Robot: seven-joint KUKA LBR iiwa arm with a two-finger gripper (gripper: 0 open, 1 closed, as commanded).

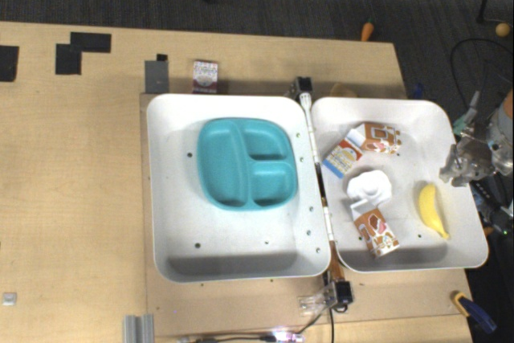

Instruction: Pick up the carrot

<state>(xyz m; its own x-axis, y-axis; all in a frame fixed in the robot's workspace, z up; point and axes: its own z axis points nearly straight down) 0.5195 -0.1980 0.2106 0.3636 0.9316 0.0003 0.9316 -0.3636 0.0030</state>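
Carrot: not identified with certainty. The only candidate is a small orange stub [367, 30] at the far edge of the bench [72, 197], outside both bins and too small to name firmly.

Arm: enters from the right, grey metal, bent low over the right rim of the right bin [401, 107].

Gripper [459, 169]: a cluster of grey metal parts at that rim, above and just right of the banana. Whether it is apart or together cannot be told. Nothing is seen in its grasp.

Right bin: shallow, white, smooth plastic with rounded corners. Contents:
- banana [432, 210], yellow, curved, lying near the right wall;
- white lump [369, 187], glossy, roughly central;
- brown-and-white carton [377, 138], lying at the far side;
- blue-and-white carton [341, 159], just left of it, tilted;
- second brown-and-white carton [376, 230], lying near the front wall, just below the white lump.

Left bin [169, 173]: same white shell, touching the right bin along a shared middle edge. It holds a teal divided plate [245, 165], a rounded rectangle with three compartments, lying flat.

Bench: pale wood, matt. Black flat patches [80, 51] lie at its far left. A grey block [156, 75] and a small patterned cube [206, 75] stand just beyond the left bin.
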